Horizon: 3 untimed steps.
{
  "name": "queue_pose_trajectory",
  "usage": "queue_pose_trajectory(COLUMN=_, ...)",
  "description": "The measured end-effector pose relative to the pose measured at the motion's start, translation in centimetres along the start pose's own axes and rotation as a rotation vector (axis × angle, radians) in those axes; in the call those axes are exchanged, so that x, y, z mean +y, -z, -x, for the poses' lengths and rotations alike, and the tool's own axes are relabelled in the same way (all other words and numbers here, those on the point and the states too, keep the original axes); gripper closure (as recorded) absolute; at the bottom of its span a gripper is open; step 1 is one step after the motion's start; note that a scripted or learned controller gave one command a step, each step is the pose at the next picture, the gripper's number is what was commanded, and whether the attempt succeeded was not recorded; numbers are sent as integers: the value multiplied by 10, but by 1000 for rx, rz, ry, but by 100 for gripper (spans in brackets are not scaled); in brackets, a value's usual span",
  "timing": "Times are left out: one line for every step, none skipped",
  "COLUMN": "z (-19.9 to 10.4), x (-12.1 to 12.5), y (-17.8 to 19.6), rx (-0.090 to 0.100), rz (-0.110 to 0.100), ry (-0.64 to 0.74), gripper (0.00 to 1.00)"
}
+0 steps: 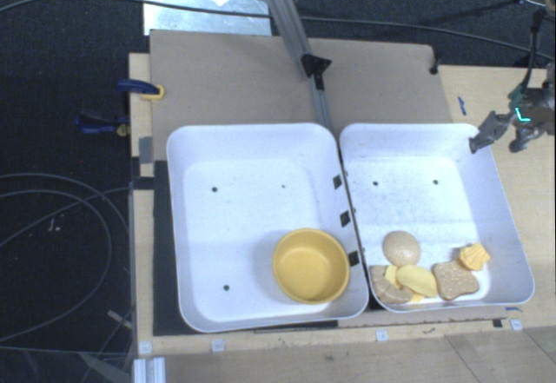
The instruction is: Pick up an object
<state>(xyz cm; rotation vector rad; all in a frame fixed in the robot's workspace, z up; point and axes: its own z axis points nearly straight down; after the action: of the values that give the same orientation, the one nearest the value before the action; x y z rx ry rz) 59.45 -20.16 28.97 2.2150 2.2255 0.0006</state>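
A: Report the gripper position and state.

B: The gripper (502, 133) sat at the right edge of the frame, above mid-height, just outside the upper right corner of the right bin (417, 177). Two dark fingers (483, 135) pointed left and down with a gap between them; the claw stood spread and nothing lay between the fingers.

A: Location of the pickable objects?

B: All were in the lower part of the frame. A yellow bowl (310, 265) stood upright in the lower right area of the left bin (234, 199). In the right bin, a cluster lay along the lower edge: a beige egg-shaped piece (400, 247), a yellow banana-like piece (415, 280) just below it, a brown slice of toast (454, 280) beside that, and a small orange piece (474, 256) touching the toast's upper right corner.

A: Separation between gripper and objects?

B: Well apart; the cluster lay far below the gripper in the frame
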Motion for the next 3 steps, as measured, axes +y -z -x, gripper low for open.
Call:
queue_pose_trajectory(z=0, x=0, y=1, rx=0, rz=1, ry=0, gripper=0)
queue_pose_trajectory(z=-1, x=1, y=-41, rx=0, rz=-2, ry=-3, gripper=0)
queue_pose_trajectory(z=-2, x=0, y=-104, rx=1, rz=-5, ry=-3, gripper=0)
